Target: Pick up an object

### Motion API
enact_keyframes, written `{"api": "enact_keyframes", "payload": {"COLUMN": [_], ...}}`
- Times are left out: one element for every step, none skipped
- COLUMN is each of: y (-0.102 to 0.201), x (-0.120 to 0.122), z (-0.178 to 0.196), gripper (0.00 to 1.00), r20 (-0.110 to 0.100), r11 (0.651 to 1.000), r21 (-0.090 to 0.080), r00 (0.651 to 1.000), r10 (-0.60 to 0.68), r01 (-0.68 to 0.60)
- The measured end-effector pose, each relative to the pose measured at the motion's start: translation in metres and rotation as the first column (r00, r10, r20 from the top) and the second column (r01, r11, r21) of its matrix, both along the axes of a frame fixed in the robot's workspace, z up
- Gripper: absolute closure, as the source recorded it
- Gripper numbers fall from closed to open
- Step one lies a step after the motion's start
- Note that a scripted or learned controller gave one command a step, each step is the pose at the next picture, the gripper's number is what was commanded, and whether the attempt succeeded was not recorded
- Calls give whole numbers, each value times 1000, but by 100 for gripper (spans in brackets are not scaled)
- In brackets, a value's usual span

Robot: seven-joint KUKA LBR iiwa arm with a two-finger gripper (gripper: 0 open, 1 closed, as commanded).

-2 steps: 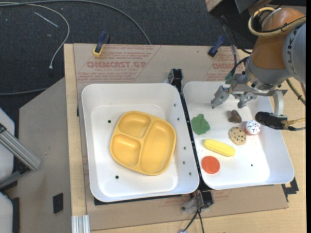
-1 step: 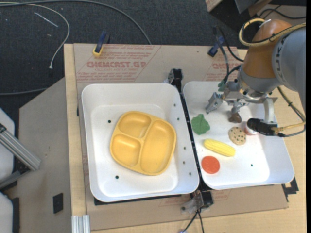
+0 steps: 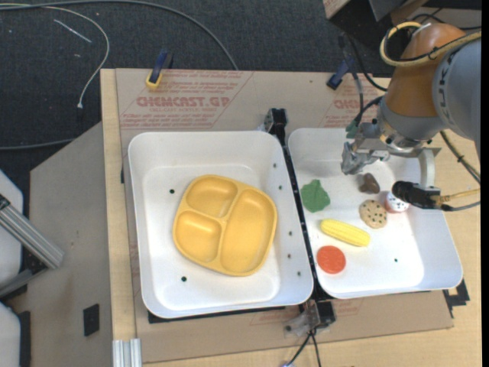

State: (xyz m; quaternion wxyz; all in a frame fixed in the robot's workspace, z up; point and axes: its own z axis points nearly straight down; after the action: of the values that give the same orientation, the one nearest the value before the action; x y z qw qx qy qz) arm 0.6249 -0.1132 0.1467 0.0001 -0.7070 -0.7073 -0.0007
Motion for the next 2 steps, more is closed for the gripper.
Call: {"api": "enact_keyframes", "payload": {"y": [-3, -5], "x": [-6, -4], "z": [61, 105], "gripper": [100, 100], "r20": [5, 4], "r11": [1000, 1000], "r21": [-2, -2], "r00": [1000, 1000], "r10": [-1, 0], "r01": [1, 0]}}
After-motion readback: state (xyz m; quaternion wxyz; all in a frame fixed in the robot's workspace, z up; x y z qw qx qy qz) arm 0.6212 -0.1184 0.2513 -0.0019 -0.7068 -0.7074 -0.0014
